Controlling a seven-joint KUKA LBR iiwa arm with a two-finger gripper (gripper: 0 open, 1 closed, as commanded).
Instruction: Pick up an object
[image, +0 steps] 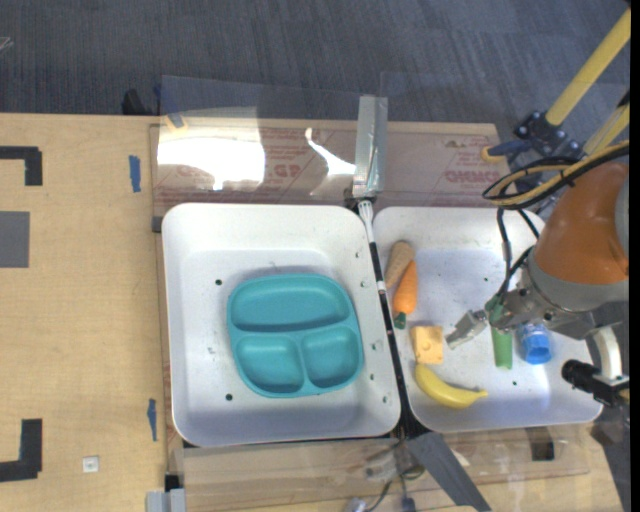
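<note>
The right bin (455, 228) holds several small items. An orange carrot (405, 290) lies by the bin's left wall, with a tan roll-like piece (398, 257) just behind it. A yellow cheese wedge (428, 344) sits nearer the front, and a banana (448, 388) lies at the front edge. A green stick-shaped item (502, 346) and a blue item (538, 347) lie at the right, partly under the wrist. My gripper (462, 329) hangs over the bin floor between the cheese wedge and the green item. Nothing is visibly held.
The left bin (200, 250) holds a teal divided plate (293, 333). A raised divider (383, 300) separates the two bins. The arm's orange band (590, 235) and black cables (520, 200) overhang the right bin's right side. A clear plastic panel (300, 160) stands behind the bins.
</note>
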